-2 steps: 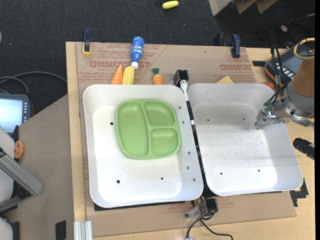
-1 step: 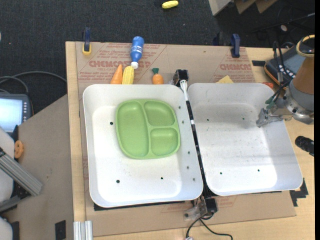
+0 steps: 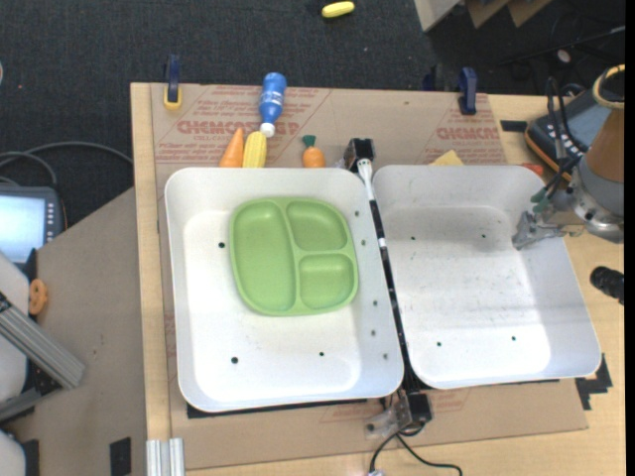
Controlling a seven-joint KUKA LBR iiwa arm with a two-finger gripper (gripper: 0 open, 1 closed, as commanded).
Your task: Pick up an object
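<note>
A green divided plate [image 3: 294, 256] lies flat in the left white bin [image 3: 198, 345], towards its back half. My gripper [image 3: 528, 232] hangs over the right edge of the right white bin [image 3: 476, 345], at its far right side, well apart from the plate. Nothing shows in its grasp. The grey arm [image 3: 605, 181] comes in from the right above it.
Behind the bins, on the brown board, lie a blue and white bottle [image 3: 271, 99], an orange carrot [image 3: 232, 150], a yellow corn cob [image 3: 255, 150], a small carrot [image 3: 313, 154] and a black part [image 3: 358, 151]. A yellow object [image 3: 337, 10] lies on the dark floor beyond.
</note>
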